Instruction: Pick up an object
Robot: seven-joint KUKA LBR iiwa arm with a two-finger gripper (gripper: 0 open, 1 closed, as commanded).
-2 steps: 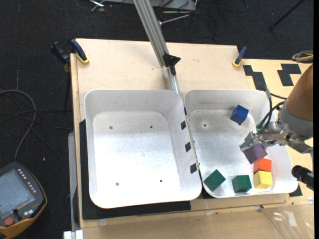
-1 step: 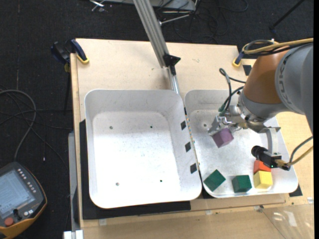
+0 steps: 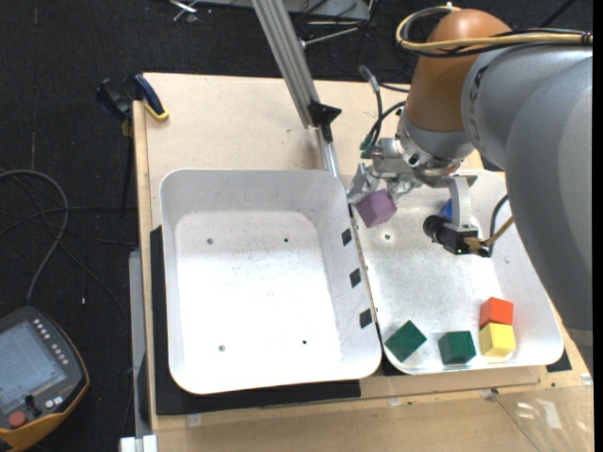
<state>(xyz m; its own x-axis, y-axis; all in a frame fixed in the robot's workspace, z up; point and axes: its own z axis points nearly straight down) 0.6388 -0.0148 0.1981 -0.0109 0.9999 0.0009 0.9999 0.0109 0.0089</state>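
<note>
A purple block (image 3: 377,207) is seen pinched between the jaws of the gripper (image 3: 375,194), lifted above the far left corner of the right bin (image 3: 528,281). Two green blocks (image 3: 406,340) (image 3: 457,347), a yellow block (image 3: 497,340) and an orange block (image 3: 497,311) are left along that bin's near edge.

Matt white plastic bins (image 3: 188,191)

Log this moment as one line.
arm: over right bin | pincer: on purple block, lifted | left in the bin: two green, one orange, one yellow block
</note>
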